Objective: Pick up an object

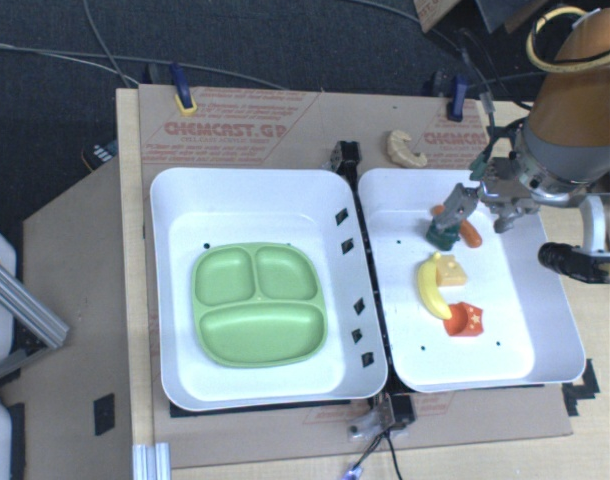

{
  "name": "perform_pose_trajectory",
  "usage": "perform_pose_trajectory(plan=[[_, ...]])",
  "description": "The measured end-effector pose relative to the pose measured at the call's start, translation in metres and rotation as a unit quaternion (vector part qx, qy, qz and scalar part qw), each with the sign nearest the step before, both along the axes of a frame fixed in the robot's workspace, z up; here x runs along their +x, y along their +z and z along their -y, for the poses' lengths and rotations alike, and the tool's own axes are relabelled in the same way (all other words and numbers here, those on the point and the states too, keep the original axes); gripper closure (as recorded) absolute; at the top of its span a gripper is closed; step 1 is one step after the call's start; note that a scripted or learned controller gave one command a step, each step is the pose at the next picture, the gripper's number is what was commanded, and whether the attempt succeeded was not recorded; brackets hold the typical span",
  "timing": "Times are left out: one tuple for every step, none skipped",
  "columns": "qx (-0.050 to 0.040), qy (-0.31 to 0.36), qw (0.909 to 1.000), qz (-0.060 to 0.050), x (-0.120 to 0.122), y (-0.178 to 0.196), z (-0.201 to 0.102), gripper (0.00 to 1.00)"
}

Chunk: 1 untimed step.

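Looking down from the camera above, two white bins sit side by side on the bench. The left bin (pixel 170 268) has a green tray (pixel 258 303) with three sections in it. The right bin (pixel 525 338) has the toys to pick from.

The arm (pixel 575 98) comes in from the right. Its gripper (pixel 488 211) hangs over the top part of the right bin with its two fingers spread apart. Nothing is between them. One finger tip is down next to a little dark green toy (pixel 444 234) and an orange carrot toy (pixel 467 232), which lie touching each other. I cannot tell if the finger touches them.

Lower in the bin there is a yellow banana (pixel 432 290) with a small pale yellow block (pixel 450 270) right beside it. A red toy (pixel 464 320) lies just below the banana.

To do this step well, I think the gripper should go for one toy at a time. It should slide over so the carrot or the green toy sits in the middle of the fingers, go low, then squeeze. Grabbing both may make one slip out.
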<state>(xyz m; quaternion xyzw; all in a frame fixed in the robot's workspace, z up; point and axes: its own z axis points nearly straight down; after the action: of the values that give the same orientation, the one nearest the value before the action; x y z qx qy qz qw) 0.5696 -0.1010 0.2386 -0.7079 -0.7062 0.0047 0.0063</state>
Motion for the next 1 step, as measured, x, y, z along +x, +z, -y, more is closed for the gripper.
perform_pose_trajectory(plan=[[-0.0008, 0.001, 1.0000, 0.007, 0.0024, 0.0073, -0.0001, 0.00]])
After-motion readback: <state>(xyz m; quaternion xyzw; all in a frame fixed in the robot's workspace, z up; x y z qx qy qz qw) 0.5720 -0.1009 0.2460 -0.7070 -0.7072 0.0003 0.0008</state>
